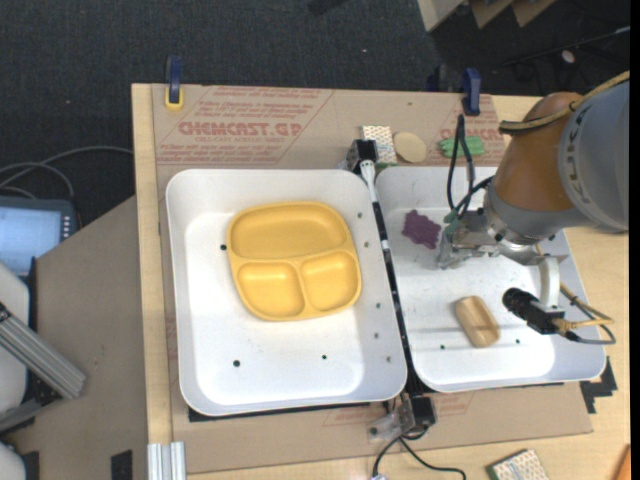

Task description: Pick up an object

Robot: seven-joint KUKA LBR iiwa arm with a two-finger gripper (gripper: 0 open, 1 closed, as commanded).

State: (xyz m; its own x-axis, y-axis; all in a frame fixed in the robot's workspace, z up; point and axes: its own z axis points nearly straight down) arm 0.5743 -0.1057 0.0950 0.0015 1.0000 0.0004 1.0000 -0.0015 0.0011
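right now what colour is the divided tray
The divided tray is yellow, clearest in the camera view.

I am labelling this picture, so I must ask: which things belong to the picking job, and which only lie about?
For the job: pincer; purple lump; tan block; yellow divided tray.
Lying about: beige disc, green piece, both on the board.

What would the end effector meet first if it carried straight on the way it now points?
Probably the bare floor of the right bin, just beside the purple object; the end effector points downward, though depth is unclear.
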